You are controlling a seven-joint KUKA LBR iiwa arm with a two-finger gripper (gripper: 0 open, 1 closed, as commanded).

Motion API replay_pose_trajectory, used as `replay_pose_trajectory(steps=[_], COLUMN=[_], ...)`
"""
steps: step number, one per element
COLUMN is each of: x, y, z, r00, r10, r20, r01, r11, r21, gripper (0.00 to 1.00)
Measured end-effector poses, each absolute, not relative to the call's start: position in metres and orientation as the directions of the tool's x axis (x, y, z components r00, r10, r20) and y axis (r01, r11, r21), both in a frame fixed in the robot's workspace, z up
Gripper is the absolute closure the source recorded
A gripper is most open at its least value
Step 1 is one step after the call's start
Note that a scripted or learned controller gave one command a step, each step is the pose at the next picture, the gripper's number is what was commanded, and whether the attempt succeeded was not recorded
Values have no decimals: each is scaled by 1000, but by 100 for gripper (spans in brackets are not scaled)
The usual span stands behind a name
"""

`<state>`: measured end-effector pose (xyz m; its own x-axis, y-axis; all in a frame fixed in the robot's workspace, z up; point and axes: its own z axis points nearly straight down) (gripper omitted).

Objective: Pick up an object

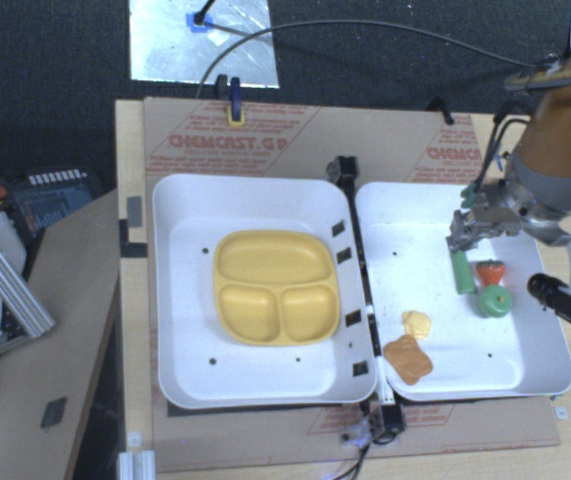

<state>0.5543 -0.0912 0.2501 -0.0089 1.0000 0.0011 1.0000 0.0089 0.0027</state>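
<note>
In the right bin [405,230] lie a green stick-shaped piece [462,272], a red piece [490,270], a green round piece [495,302], a pale yellow piece [417,323] and an orange-brown piece [408,359]. My gripper [470,230] hangs over the upper right of that bin, just above the top end of the green stick. I see nothing held in it. The arm's orange band [565,118] rises behind it.
The left bin [180,268] holds a yellow three-compartment plate [273,286]. A black divider strip [357,268] runs between the bins. Cables cross the floor behind the bench. A black bracket [560,298] juts over the right bin's right edge.
</note>
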Motion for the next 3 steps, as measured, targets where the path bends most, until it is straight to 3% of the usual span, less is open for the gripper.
replay_pose_trajectory(steps=[3], x=[547], y=[85], z=[243], r00=[-10], r10=[1000], r20=[2], r01=[1000], r11=[10], r21=[0], gripper=[100])
